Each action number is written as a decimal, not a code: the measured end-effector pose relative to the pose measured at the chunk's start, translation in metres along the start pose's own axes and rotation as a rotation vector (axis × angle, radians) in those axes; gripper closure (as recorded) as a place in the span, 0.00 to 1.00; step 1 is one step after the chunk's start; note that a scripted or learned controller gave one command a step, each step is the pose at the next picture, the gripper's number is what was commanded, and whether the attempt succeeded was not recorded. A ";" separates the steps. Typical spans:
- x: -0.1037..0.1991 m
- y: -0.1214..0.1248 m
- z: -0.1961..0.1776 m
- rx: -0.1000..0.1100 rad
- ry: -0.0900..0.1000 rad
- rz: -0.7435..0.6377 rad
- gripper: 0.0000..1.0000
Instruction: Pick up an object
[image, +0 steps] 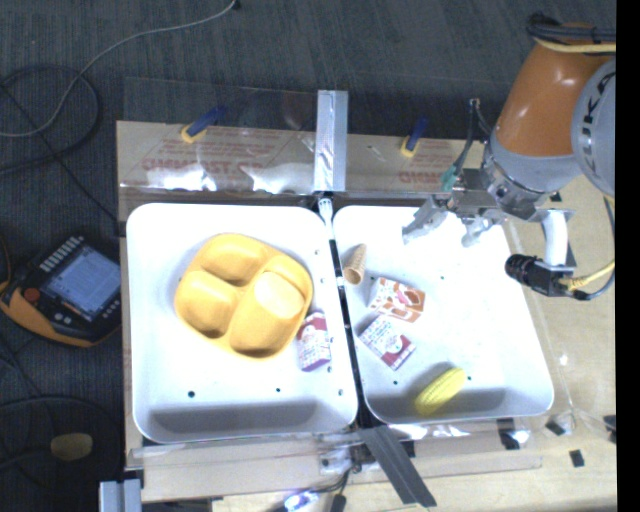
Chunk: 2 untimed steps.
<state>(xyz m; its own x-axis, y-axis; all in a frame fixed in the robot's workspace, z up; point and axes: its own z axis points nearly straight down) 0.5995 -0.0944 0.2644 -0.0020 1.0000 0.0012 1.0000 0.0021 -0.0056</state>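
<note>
1. Your tool (447, 226) hangs over the upper part of the right bin (520, 340), its two fingers spread apart with nothing between them.
2. In that right bin, an ice-cream cone (354, 264) lies near the left wall, well apart from the tool.
3. Just right of the cone you have two small cartons: one (396, 299) above, the other (386, 340) below it, close together near the bin's middle.
4. A yellow corn cob (439, 389) lies tilted near the front wall of the same bin.
5. The left bin (160, 400) bears a big yellow sectioned dish (240, 294), with a small pouch (314, 342) touching its lower right edge.
6. A handheld pendant (70, 288) sits on the floor left of the surface (530, 250).
</note>
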 end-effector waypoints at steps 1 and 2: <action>-0.007 -0.017 0.136 -0.001 0.000 -0.077 0.00; 0.016 -0.024 -0.038 -0.002 -0.002 -0.129 0.00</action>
<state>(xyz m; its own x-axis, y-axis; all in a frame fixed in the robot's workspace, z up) 0.5754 -0.0788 0.3029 -0.1302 0.9915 -0.0003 0.9915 0.1302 -0.0035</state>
